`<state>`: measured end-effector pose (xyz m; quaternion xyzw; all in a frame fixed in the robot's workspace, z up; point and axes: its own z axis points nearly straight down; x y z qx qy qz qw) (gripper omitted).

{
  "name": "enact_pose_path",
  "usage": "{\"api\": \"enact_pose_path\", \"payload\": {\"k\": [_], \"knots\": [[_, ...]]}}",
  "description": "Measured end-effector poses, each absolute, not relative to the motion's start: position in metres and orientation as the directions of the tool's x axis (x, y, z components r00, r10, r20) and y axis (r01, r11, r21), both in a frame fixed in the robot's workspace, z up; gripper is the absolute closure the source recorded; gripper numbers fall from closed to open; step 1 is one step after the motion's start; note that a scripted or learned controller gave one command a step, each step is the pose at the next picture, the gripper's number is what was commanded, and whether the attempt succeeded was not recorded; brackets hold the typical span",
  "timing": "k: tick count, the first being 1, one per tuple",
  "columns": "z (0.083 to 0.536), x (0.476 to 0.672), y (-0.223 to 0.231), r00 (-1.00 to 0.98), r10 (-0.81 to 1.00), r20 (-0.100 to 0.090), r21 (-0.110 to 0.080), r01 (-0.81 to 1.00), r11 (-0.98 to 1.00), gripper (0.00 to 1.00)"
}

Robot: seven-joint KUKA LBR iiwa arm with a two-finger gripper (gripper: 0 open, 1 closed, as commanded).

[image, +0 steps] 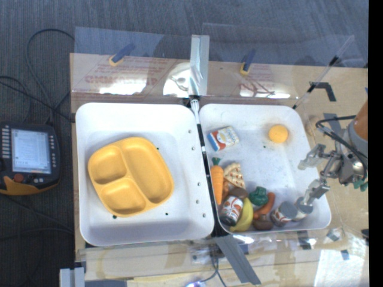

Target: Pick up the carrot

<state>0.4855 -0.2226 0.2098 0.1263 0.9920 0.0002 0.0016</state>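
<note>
Presently, the stock at this moment was as follows:

- My two-finger metal gripper [311, 180]: it stood at the right wall of the right-hand shallow white bin [254, 113], fingers spread, nothing between them; one fingertip sat near the upper part of that wall, the other lower down by the bin's near right corner.
- The orange plastic carrot with a green top [216, 181]: it lay lengthwise against the left wall of that bin, beside the divider, green end pointing away from the camera. It was well apart from my gripper, across the bin's width.
- Neighbours of the carrot: a tan waffle-patterned toy [233, 174] touching its right side, a small red-and-white can [231, 208] at its near end, a yellow banana [244, 217] just beyond that.
- The left-hand shallow white bin [90, 121]: it held a yellow three-part plate [130, 175].
- Advice on the step, as I judged it: cross to the left wall, turn the jaws so they straddle the carrot's narrow width, and descend at mid-length, since the wall and the waffle toy left little room either side.
</note>
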Motion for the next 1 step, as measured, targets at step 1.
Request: {"api": "enact_pose_path", "payload": {"k": [1], "knots": [[0.1960,0.5475,-0.2218,-0.985,0.170,-0.002,0.001,0.170,0.985,0.00]]}}
